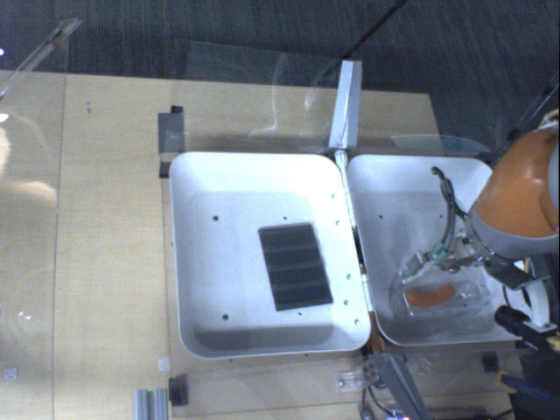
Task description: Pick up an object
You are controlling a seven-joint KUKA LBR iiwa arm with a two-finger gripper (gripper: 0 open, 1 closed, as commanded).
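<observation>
In the camera view, the grey arm with its orange band (523, 198) reaches into the right-hand shallow white bin (385, 191). Its claw (444, 259) hangs low there, directly above a clear plastic packet with an orange-red strip inside (430, 297). The packet's long axis runs left to right, close under the claw. How the claw is set cannot be told. The left-hand white bin (201, 234), beside the right one, holds a dark ribbed rectangular slab (295, 266). Both sit on the pale wooden bench (96, 261).
</observation>
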